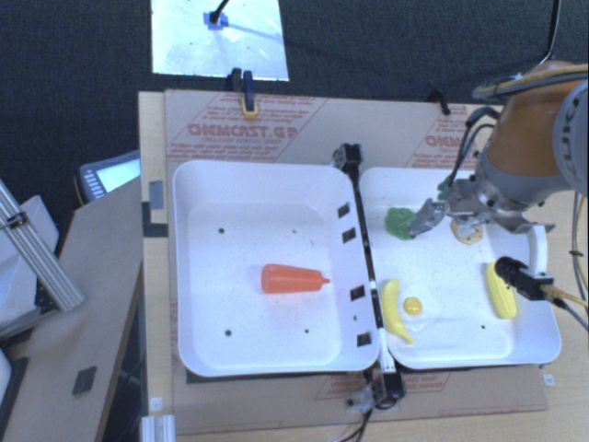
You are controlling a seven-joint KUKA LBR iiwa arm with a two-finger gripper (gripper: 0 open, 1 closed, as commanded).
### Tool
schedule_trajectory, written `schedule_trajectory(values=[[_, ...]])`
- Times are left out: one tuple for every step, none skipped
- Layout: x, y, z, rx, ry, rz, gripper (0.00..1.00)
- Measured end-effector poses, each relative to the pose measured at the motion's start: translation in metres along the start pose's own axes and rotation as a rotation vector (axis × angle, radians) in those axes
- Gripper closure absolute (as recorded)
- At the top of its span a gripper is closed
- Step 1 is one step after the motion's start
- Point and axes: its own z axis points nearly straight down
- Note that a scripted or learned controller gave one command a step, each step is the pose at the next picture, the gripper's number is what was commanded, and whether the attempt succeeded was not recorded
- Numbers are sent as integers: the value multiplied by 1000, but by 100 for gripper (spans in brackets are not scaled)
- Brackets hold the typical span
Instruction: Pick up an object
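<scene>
Camera view looks down at a slant on two white bins that sit side by side on the tabletop (276, 122). At the right of the frame the grey arm with the orange band (538, 122) reaches over the right bin (538, 343). Its jaws (427, 219) are low in the upper left part of this bin, just beside a green object (398, 222) and maybe touching its right edge. How far the jaws are open I cannot tell, and I see nothing held between them.

In the same bin, a round pale object (470, 233) lies partly under the wrist. A banana (393, 309) lies near the dividing wall, at the lower left of the bin, and a small yellow round piece (412, 306) is just beside it. A yellow corn-like object (501, 291) lies at the right side, next to a black part of the arm.

At the centre of the frame, the left bin (198, 247) holds an orange carrot (293, 279), lying flat with its tip pointing right, well apart from the jaws.
</scene>
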Motion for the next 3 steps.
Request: schedule_trajectory(values=[[65, -36, 9, 4, 3, -7, 0], [113, -11, -87, -12, 2, -8, 0], [110, -12, -93, -3, 0, -6, 100]])
